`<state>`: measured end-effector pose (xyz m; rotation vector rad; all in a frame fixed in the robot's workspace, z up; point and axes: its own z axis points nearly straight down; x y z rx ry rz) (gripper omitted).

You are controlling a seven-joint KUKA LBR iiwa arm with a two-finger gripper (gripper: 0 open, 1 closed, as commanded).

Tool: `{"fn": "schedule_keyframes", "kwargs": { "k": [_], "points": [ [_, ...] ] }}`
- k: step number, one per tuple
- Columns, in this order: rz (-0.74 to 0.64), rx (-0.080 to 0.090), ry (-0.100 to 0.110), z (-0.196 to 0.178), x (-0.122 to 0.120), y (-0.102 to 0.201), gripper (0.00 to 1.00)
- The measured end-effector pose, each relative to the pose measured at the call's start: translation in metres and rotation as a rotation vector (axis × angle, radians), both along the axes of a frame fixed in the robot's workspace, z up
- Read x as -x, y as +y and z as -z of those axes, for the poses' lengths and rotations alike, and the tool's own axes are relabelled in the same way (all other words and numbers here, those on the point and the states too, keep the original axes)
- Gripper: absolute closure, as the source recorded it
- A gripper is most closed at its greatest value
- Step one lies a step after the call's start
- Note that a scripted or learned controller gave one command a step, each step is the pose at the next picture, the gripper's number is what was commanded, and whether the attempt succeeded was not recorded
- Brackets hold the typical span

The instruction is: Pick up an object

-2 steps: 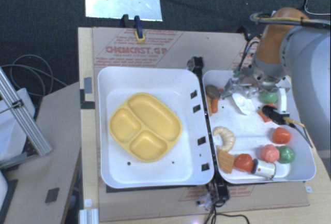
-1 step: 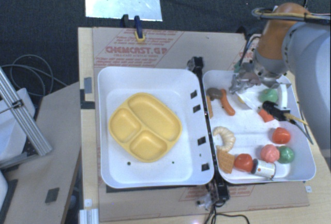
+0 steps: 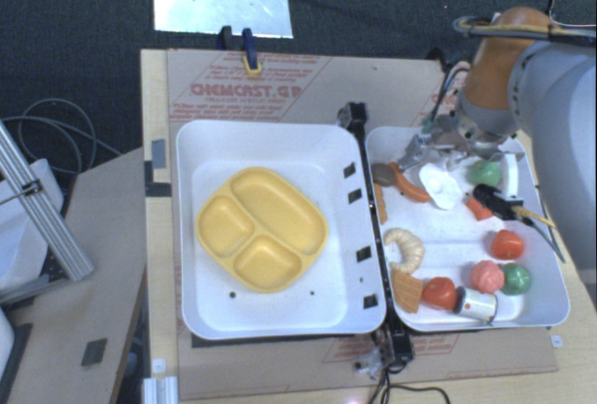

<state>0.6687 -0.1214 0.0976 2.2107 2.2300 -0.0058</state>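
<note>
Your gripper (image 3: 431,150) hangs low over the right bin (image 3: 541,309), just left of the white piece (image 3: 441,185). You cannot tell its grip state. The white piece lies just below-right, long axis slanting down-right.

We see the grey arm (image 3: 560,104) reaching in from the right, its orange band (image 3: 499,62) sitting just above the wrist. The wrist angles downward and leftward, and the gripper (image 3: 431,153) hangs low over the upper part of the right bin (image 3: 560,299). We cannot make out how its fingers stand.
</note>
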Motion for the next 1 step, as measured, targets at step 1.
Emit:
{"fn": "schedule_keyframes", "kwargs": {
  "k": [1],
  "points": [
    [0.001, -0.002, -0.006, 0.012, -0.0012, 0.038, 0.0]
  ]
}}
